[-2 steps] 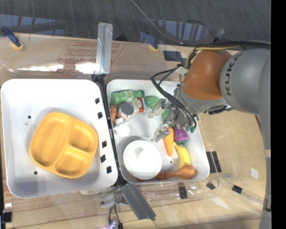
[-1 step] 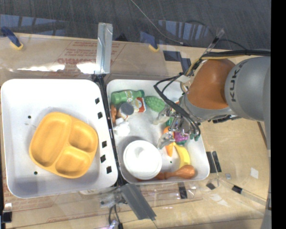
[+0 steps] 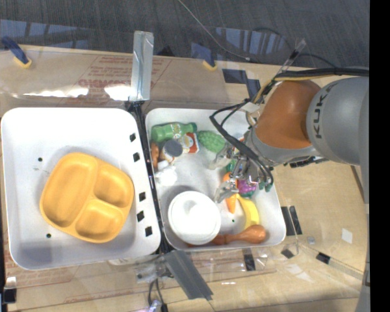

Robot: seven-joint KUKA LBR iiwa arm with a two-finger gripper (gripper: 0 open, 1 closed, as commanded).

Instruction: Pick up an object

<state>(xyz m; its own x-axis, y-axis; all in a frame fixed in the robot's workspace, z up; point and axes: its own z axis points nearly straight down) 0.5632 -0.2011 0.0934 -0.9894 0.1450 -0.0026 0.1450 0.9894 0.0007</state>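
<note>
Below gripper point(image 3: 237, 182): small orange carrot point(image 3: 231, 204)

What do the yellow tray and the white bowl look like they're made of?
Yellow tray: likely moulded plastic, smooth and slightly matte, one even colour with rounded compartment edges. White bowl: probably plastic too, though ceramic is possible; smooth, plain white, with soft highlights on its rim.

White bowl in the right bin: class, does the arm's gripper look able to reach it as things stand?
Probably yes. The white bowl lies uncovered, nothing on top, and the gripper hangs just beside it in the same bin.
</note>
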